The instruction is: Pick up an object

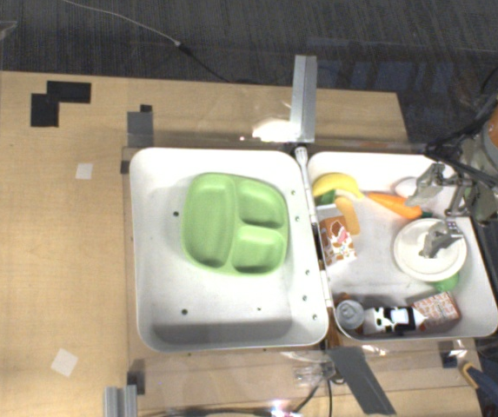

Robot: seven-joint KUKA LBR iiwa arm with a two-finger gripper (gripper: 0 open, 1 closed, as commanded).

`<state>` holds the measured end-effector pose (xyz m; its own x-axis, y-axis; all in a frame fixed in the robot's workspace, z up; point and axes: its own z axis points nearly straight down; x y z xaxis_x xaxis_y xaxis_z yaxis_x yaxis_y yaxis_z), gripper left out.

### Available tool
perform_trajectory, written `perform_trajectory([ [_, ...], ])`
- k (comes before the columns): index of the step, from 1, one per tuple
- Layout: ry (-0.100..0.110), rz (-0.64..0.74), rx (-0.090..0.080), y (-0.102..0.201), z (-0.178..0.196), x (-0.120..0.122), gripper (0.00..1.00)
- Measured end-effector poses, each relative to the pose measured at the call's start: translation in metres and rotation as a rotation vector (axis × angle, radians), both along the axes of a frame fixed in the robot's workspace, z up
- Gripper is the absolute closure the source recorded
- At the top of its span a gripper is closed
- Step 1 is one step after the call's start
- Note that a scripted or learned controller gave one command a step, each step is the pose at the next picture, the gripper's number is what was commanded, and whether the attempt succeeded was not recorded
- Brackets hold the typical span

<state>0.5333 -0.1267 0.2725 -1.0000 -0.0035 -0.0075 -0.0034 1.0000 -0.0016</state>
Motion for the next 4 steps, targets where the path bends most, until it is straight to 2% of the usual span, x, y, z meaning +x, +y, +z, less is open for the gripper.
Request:
perform_trajectory([
  [1,0.008,0.082,0.002,0.017,-0.103,-0.032,0.0],
  [2,-0.005,0.129,-0.005,0.038,-0.142,0.034,0.0],
  [3,-0.009,-0.055,-0.003,0.039,-0.17,0.016,0.0],
  [4,-0.021,-0.05,-0.006,0.039,-0.157,0.02,1.0],
])
